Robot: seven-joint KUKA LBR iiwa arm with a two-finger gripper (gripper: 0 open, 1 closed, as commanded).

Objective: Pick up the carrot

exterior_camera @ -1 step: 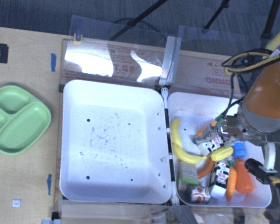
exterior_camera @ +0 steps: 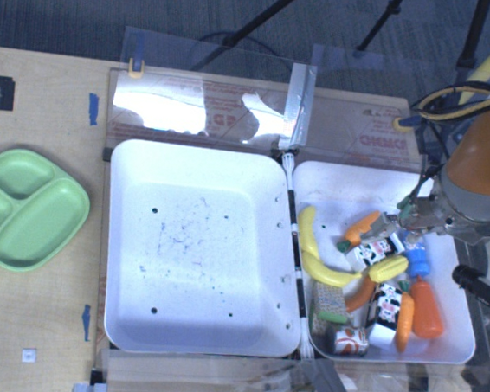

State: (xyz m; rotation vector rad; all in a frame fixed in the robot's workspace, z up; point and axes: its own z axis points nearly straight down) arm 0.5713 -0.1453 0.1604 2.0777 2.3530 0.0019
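Camera view, right side of the frame: the grey arm with its orange band (exterior_camera: 484, 159) reaches over the shallow white right-hand bin (exterior_camera: 342, 185), and the hand (exterior_camera: 405, 218) hangs at the upper edge of a heap of toy food. Whether it stands wide or narrow I cannot tell.

The small orange carrot with a green tip (exterior_camera: 360, 228) lies just left of the hand, tilted, close above the long curved yellow banana (exterior_camera: 315, 257). Other orange pieces crowd the pile lower down, including a fat orange bottle-shaped toy (exterior_camera: 427, 309).

A good grasp probably means closing across the carrot's narrow width, clear of the banana. Open floor lies toward the bin's upper left; the lower right is packed. The white left-hand bin (exterior_camera: 197, 238) gives wide room.
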